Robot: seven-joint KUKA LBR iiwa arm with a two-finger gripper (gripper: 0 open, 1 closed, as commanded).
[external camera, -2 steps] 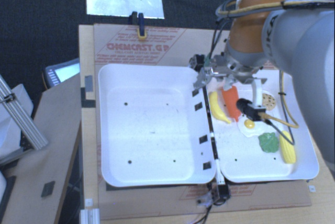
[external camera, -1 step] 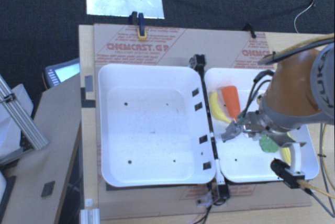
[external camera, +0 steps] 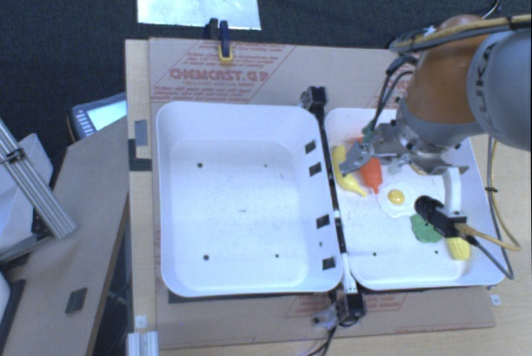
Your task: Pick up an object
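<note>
My gripper [external camera: 359, 156] hangs low over the left part of the right bin [external camera: 391, 275]. Right beneath it lie a yellow banana-shaped toy [external camera: 349, 178] and a red-orange piece [external camera: 371, 172], both close against the gripper's tip. I cannot see whether either one is gripped. A fried-egg toy [external camera: 397, 200] rests just right of them on the bin floor. Further right lie a green piece [external camera: 426, 232], a yellow corn-like piece [external camera: 457, 247] and a white curved piece [external camera: 452, 186].
The left bin [external camera: 179, 205] sits beside the right one, with a black-clipped divider [external camera: 326, 180] between them. The arm [external camera: 453, 80] reaches over the right bin's back right. Brown cardboard [external camera: 249, 71] lies under both bins.
</note>
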